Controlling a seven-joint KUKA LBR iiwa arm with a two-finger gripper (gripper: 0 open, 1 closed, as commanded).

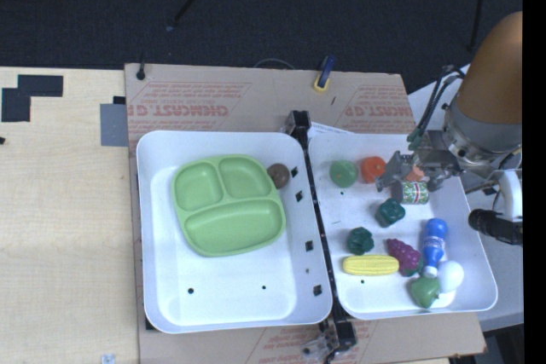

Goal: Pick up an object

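Dark carpet behind, cardboard-lined bench with two white bins; left bin (162, 268) holds a green divided plate (229, 205). Arm reaches into right bin (478, 286) from the right. Gripper (403, 177) sits low over a small can (415, 193); can't tell how far the jaws are spread or whether anything is between them. Orange ball (372, 168) just left of jaws, green ball (343, 174) further left, dark green piece (392, 212) just below. Looks like approach/grasp step; next: close on the can, lift straight.
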